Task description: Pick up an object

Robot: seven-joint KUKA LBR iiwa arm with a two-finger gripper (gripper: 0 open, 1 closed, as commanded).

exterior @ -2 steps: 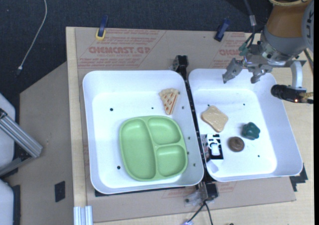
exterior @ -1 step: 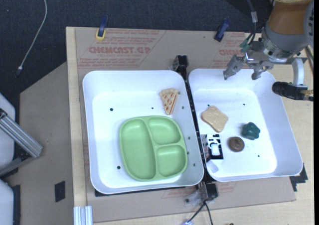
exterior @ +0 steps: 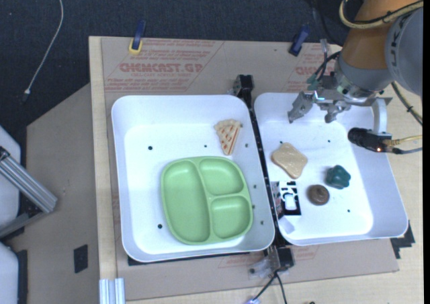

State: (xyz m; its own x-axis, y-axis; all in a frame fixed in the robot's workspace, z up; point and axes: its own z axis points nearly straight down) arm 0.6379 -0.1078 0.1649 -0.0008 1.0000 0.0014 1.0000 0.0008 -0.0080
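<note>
My gripper (exterior: 312, 113) hangs open over the back part of the right bin (exterior: 383, 218), with nothing between its two fingers. In that bin lie a tan bread-shaped piece (exterior: 289, 159), a teal lump (exterior: 338, 176) and a small brown round piece (exterior: 318, 194). The bread piece sits a short way in front of the fingertips. In the left bin (exterior: 134, 134), a green three-compartment plate (exterior: 205, 198) sits beside a waffle-patterned wedge (exterior: 228, 134).
The arm's grey body and orange band (exterior: 376, 20) fill the upper right. A black clamp (exterior: 243, 85) sits at the back between the bins, and a black-and-white tag (exterior: 289, 198) lies by the divider. Blue clips (exterior: 137, 35) hold the cardboard base.
</note>
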